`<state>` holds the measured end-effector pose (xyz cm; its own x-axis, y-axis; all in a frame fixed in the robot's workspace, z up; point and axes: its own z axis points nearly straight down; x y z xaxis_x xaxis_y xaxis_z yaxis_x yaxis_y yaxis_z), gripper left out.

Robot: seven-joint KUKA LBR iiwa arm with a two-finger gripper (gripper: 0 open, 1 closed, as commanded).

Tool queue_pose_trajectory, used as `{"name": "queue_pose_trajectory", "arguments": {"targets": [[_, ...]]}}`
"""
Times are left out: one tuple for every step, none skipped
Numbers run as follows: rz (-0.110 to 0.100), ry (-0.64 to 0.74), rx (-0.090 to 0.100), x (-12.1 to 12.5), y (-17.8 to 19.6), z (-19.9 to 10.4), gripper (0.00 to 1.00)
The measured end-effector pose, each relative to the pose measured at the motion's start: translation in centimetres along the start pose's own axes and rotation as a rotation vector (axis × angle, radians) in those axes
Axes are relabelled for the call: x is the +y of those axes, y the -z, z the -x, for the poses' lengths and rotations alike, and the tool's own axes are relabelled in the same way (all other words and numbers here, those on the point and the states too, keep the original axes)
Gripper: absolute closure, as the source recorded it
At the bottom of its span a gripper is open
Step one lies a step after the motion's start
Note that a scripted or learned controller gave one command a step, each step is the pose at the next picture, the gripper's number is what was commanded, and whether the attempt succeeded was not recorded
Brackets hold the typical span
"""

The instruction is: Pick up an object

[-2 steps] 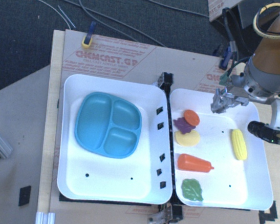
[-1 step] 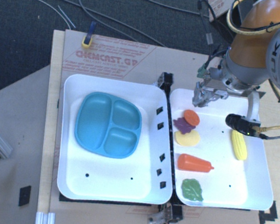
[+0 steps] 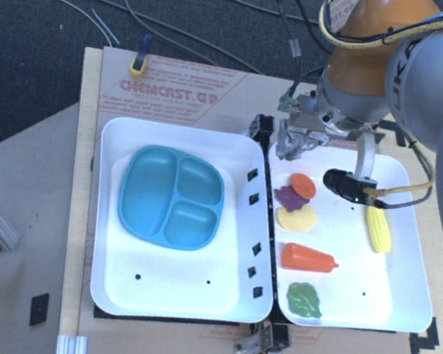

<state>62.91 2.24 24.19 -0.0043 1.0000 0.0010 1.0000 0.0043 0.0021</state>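
Observation:
My gripper hangs over the far left corner of the right bin, just above a cluster of toy foods. That cluster holds an orange piece, a purple piece and a pale yellow piece, all touching. An orange carrot lies nearer the front, and a green broccoli-like piece sits by the front edge. A yellow corn cob lies to the right. I see nothing held in the gripper.
A blue divided plate lies in the left bin. A black device on a cable hangs from the arm over the right bin. The divider between the bins runs just left of the foods.

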Motion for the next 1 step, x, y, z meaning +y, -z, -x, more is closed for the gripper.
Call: {"name": "queue_pose_trajectory", "arguments": {"targets": [[-0.001, 0.001, 0.0, 0.37, -0.5, -6.06, 1.0]]}}
